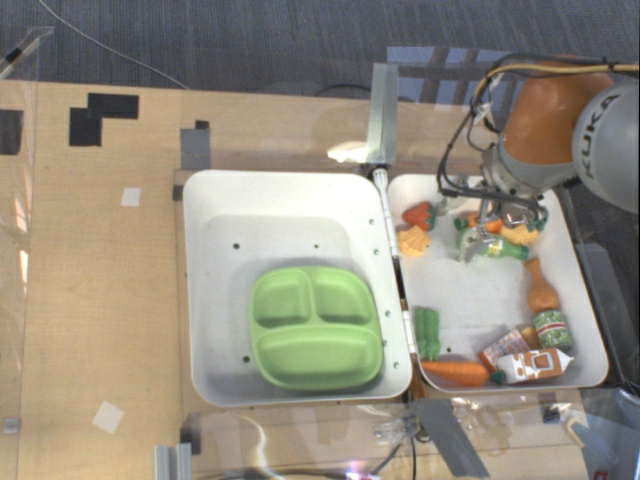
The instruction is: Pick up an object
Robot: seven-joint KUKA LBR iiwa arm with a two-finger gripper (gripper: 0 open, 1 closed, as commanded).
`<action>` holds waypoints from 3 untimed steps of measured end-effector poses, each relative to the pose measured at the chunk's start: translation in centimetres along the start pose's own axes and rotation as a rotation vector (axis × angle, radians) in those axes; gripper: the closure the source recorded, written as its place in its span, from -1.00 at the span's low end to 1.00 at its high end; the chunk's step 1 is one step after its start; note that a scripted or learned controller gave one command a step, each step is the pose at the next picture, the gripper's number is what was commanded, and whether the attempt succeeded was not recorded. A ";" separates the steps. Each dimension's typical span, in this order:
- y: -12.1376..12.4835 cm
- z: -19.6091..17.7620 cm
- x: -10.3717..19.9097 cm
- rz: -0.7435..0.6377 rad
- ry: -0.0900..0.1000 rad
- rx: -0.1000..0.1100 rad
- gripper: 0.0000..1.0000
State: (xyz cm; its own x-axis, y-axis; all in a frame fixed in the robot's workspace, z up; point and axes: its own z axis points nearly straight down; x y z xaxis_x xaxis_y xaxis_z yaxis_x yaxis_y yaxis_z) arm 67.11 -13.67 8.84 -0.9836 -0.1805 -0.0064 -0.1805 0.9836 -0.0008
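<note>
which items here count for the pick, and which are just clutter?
In play: gripper over the right bin; strawberry, carrot, green bottle, milk carton, can.
Lying about: green divided plate in the left bin.

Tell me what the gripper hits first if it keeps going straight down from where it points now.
Probably the green toy lying right under the gripper in the right bin; depth is hard to judge from above.
</note>
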 end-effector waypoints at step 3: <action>4.6 -16.7 -1.2 -0.031 -0.021 0.006 1.00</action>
State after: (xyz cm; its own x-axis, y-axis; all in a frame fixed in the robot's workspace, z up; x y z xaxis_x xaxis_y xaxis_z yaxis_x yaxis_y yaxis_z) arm 67.39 -8.93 25.59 -0.9772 -0.2106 -0.0274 -0.2105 0.9776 -0.0068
